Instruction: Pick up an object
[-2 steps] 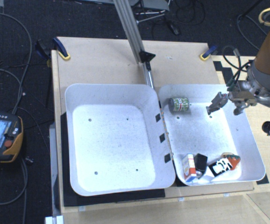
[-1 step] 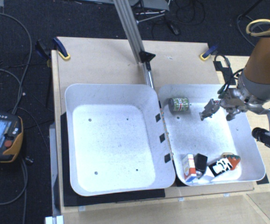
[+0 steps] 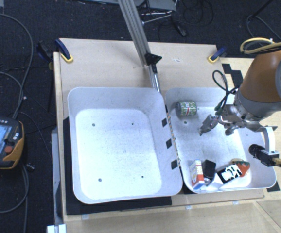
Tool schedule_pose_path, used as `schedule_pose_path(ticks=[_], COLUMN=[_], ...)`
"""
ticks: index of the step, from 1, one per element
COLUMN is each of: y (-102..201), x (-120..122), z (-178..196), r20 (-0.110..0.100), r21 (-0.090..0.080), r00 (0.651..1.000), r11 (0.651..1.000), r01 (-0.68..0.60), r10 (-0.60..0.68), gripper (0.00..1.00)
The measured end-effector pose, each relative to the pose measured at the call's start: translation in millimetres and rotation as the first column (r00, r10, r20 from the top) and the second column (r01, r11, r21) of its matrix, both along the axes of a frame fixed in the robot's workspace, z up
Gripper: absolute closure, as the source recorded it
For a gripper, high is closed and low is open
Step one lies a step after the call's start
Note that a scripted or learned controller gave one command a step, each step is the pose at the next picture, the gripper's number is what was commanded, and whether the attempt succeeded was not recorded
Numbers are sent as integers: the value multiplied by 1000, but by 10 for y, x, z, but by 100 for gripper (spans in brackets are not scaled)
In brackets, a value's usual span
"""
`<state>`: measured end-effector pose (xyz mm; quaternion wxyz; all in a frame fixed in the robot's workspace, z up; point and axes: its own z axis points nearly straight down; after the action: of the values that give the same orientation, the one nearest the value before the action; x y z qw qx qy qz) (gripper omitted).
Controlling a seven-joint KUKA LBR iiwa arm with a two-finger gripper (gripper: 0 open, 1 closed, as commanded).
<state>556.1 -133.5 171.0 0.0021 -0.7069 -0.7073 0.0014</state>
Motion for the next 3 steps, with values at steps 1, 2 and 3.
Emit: schedule_pose_path(ticks=[1,2,3], y=[47,42,48], x=[46,59,24], z=[-603,-472,141], r20=[0,5,10], r21=[0,-1,-2], r00=[1000,1000,1000], r11=[1000,1000,1000], r01=[0,1,0], r10=[0,-1,0], gripper=[0,100,100])
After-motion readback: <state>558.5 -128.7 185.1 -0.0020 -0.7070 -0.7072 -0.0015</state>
